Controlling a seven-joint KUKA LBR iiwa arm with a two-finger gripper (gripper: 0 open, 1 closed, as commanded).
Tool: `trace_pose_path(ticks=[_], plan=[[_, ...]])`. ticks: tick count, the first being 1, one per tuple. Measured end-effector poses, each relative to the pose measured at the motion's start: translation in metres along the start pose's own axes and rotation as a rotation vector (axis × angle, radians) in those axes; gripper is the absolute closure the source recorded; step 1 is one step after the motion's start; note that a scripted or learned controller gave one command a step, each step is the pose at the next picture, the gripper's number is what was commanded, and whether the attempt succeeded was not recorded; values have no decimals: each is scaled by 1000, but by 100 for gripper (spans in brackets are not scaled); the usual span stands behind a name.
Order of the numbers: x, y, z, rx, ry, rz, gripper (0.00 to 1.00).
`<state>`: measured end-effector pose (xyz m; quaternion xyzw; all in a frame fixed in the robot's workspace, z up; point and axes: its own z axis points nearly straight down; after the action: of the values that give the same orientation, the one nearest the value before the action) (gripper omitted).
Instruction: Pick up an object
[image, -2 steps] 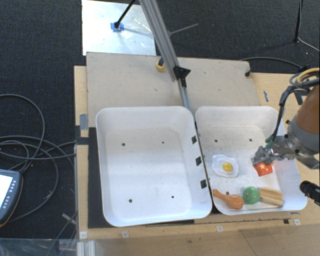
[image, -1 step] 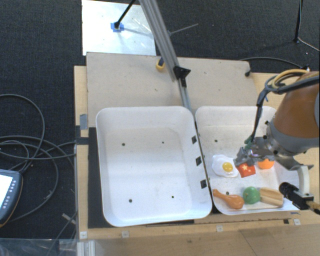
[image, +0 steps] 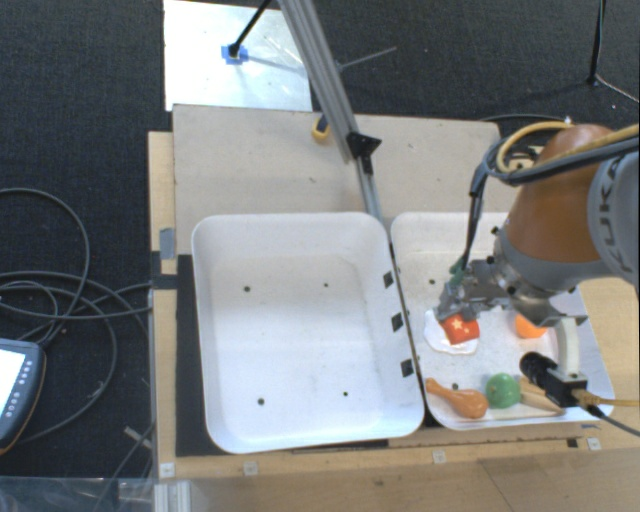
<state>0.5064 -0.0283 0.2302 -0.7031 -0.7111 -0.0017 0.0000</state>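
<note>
Camera view: I see the gripper (image: 461, 306) low in the right bin (image: 425, 245), right over a red-and-white object (image: 455, 333); I cannot tell whether it grips anything. A green ball (image: 503, 390) lies nearby.

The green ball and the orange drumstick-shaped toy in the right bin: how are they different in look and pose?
The green ball is round and green; the orange drumstick-shaped toy is long, with one thick end and one thin end. The ball looks the same from any side; the toy lies flat, its thin end pointing toward the left bin. Both rest near the front edge of the right bin, apart from the tool.
</note>
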Motion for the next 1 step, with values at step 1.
trace_pose_path(ticks=[1], plan=[[56, 11, -10, 0, 0, -1, 100]])
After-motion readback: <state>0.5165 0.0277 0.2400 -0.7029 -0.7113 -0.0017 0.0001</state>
